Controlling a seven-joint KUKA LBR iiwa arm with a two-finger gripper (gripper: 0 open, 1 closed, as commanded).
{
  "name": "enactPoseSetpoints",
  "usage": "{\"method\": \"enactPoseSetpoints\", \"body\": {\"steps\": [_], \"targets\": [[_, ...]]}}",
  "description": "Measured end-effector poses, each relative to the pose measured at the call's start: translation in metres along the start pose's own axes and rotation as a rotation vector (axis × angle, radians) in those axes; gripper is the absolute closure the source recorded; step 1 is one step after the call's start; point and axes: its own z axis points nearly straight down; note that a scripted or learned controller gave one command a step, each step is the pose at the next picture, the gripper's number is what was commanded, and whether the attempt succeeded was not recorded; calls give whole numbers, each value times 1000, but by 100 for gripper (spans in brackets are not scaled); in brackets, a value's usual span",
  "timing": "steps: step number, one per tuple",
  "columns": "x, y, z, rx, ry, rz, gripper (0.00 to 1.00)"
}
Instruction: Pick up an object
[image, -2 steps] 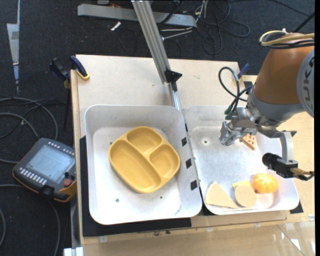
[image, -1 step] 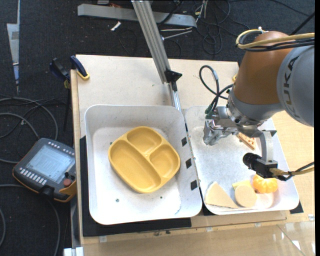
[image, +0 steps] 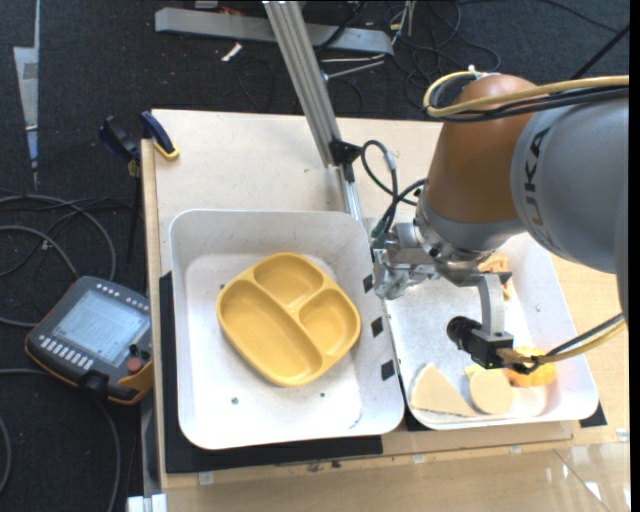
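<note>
The gripper (image: 392, 278), its grip impossible to tell, hangs at the inner edge of the right bin (image: 425, 335), a pale wedge (image: 435, 392) at five o'clock, a yellow divided plate (image: 290, 320) in the left bin (image: 200, 300) at eight o'clock.

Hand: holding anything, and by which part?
Cannot tell: the arm covers most of the hand, which is above the left side of the right bin.

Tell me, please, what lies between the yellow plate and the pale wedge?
In the camera view, just bare bin floor and the bins' adjoining rims separate yellow plate and pale wedge.
</note>
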Motion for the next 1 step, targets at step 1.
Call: {"method": "enactPoseSetpoints", "body": {"steps": [1], "targets": [[57,-7,5,0,1,0,100]]}}
